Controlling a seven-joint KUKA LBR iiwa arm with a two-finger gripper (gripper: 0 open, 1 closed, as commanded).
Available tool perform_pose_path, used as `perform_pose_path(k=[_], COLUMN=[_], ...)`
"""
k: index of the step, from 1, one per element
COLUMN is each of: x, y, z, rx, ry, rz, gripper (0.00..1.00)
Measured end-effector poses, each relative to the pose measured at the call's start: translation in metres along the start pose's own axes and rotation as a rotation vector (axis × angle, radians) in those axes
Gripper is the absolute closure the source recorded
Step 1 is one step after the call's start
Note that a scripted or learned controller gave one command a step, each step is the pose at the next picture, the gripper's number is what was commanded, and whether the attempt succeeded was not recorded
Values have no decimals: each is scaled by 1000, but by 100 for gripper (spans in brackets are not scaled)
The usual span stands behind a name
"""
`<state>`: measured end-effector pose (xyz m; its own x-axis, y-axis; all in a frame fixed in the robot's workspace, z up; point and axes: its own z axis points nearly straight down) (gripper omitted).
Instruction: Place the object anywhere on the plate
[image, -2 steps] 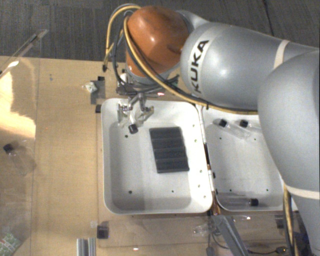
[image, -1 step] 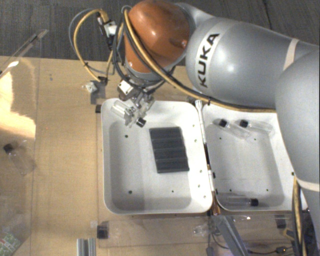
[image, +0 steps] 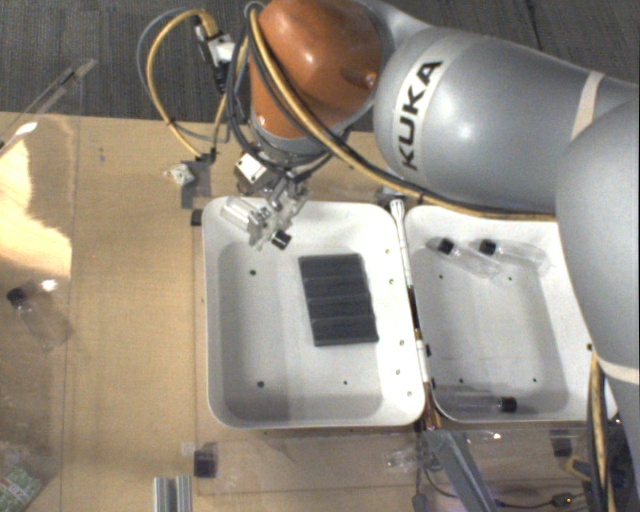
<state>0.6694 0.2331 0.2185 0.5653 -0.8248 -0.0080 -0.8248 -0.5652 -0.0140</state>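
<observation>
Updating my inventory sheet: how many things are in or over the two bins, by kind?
Clear black-capped vials: 4, three in the right bin, one by the tool
Dark ribbed plate: 1
Total: 5

A pale wooden bench top (image: 110, 330) fills the left and lower parts of the view, with a bright patch of glare (image: 30, 190) across its upper left (the light washes out the grain there). Beyond its far edge lies dark grey ribbed flooring (image: 90, 35). A small black block (image: 204, 461) sits near the bench's front edge, beside a ridged metal piece (image: 172, 493).
</observation>
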Motion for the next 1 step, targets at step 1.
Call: perform_pose_path(k=[1], x=[-3], y=[0], z=[58], rx=[-11], ry=[0], rz=[-586], gripper=[100])
